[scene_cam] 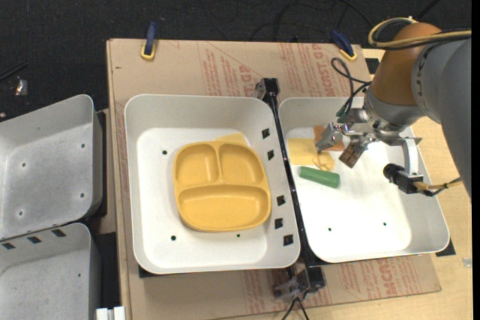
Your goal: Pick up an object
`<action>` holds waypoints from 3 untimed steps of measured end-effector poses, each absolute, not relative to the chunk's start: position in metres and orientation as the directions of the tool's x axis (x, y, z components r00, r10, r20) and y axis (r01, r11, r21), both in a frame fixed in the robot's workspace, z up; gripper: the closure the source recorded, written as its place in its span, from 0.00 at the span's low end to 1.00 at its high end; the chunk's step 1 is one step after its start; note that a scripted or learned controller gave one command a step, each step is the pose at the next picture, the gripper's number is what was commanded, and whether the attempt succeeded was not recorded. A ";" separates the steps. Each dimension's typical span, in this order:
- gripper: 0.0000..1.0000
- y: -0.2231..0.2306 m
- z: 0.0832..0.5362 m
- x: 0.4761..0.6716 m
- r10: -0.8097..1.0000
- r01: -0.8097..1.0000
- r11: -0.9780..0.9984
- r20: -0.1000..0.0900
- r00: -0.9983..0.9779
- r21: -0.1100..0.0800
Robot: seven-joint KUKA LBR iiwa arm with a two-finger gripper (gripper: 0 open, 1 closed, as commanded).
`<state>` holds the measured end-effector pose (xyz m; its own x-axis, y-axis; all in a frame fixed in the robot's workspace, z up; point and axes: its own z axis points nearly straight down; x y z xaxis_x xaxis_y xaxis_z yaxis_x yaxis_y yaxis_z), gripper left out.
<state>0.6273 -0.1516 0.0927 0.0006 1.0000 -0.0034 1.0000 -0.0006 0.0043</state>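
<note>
Gripper [337, 145] fingers spread, holding nothing | over right bin [390, 232] | green block [320, 176] just below-left

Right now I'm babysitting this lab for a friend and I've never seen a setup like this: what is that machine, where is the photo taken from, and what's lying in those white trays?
It is a single camera picture, taken from above the bench and looking down at a slant. The grey machine with the orange band is a robot arm reaching in from the picture's right. At its tip is its hand, low over the right bin. Whether it grips anything cannot be told here.

Two shallow white bins sit side by side on a board. The left bin holds a yellow divided plate. In the right bin lie a green block and a pale yellow piece beside it, close under the hand. The arm's job is to pick up an object.
</note>
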 end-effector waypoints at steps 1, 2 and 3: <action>1.00 -0.153 0.108 0.630 1.000 1.000 -0.001 -0.007 0.001 0.013; 1.00 -0.145 0.154 0.630 1.000 1.000 0.003 -0.001 -0.003 0.005; 1.00 -0.142 0.218 0.634 1.000 1.000 0.003 -0.002 -0.003 0.008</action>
